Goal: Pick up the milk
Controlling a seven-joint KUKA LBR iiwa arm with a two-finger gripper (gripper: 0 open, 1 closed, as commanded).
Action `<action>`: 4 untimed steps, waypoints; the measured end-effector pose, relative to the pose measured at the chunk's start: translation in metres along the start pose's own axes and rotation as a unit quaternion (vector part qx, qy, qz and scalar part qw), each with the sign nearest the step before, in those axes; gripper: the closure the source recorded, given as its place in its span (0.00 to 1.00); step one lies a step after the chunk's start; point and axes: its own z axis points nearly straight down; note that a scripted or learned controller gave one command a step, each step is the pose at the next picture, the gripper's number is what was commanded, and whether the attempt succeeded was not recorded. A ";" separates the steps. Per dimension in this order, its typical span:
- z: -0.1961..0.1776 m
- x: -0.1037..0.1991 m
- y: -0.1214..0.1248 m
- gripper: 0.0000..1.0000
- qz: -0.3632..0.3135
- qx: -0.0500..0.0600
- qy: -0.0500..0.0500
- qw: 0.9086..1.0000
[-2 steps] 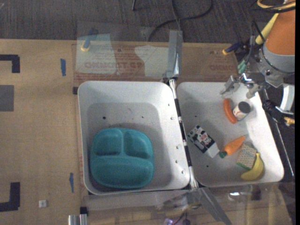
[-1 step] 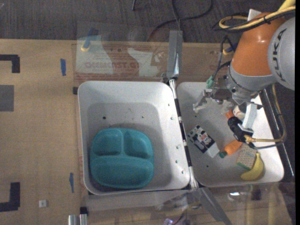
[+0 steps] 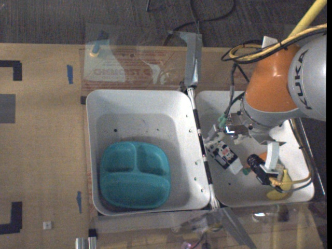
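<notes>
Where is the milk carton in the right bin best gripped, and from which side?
Probably across the two long sides of the milk carton, coming from straight above. It seems to lie flat and slanted in the right bin, close to the dividing wall, so a sideways approach has little room.

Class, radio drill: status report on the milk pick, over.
Gripper low in right bin, just above milk carton. Carton lies by bin's inner wall; hold not confirmed. Yellow item nearby, off to the side.

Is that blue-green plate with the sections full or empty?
Empty. The teal plate lies right way up in the left bin, and its three compartments show only bare teal, with nothing lying in them.
</notes>
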 end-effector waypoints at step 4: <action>-0.001 -0.029 0.032 0.00 -0.136 -0.001 0.000 0.991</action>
